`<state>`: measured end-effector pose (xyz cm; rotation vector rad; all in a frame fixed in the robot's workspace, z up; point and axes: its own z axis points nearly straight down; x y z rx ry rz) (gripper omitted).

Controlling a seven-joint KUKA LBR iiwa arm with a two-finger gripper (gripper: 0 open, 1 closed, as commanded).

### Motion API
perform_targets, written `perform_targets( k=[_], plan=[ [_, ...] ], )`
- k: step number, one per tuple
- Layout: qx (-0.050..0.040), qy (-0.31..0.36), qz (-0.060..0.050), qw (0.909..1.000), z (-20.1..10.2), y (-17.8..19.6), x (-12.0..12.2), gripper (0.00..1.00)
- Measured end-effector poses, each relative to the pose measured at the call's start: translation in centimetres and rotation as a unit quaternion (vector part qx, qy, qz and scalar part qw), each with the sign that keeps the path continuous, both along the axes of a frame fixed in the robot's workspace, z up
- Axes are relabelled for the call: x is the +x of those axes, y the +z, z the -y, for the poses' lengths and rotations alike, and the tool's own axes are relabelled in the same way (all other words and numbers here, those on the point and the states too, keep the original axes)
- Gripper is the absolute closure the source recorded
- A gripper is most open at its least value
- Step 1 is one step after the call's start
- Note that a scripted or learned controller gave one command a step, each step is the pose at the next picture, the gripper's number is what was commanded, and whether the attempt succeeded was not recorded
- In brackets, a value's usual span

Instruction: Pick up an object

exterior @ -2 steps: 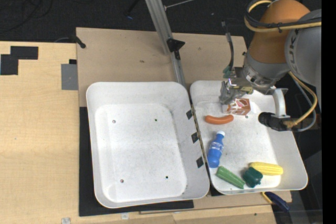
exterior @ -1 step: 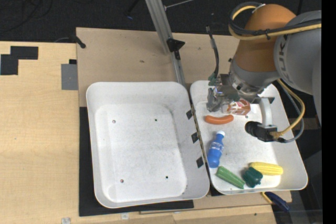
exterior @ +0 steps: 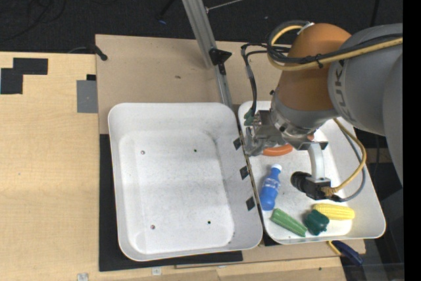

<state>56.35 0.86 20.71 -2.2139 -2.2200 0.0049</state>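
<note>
The arm reaches over the right bin (exterior: 368,228), and my gripper (exterior: 258,136) hangs low at that bin's left wall, near its far end. An orange flat thing (exterior: 279,150) pokes out just right of the gripper, partly hidden under the wrist. A blue bottle with a white cap (exterior: 270,188) lies nearer the front, below the gripper. A green oblong piece (exterior: 288,222), a dark green block (exterior: 316,223) and a yellow corn cob (exterior: 334,212) lie along the bin's front edge. Nothing shows between the gripper's tips.
The left bin (exterior: 131,141) sits beside the right one, their walls meeting under the gripper. A slanted metal rail (exterior: 197,16) rises behind the bins. Wooden bench surface (exterior: 46,161) spreads to the left.
</note>
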Motion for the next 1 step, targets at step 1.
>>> perform_targets(
  k=[1],
  plan=[
    [0.0000,0.000,0.000,1.0000,-4.90,0.34,-3.47,1.00]
  ],
)
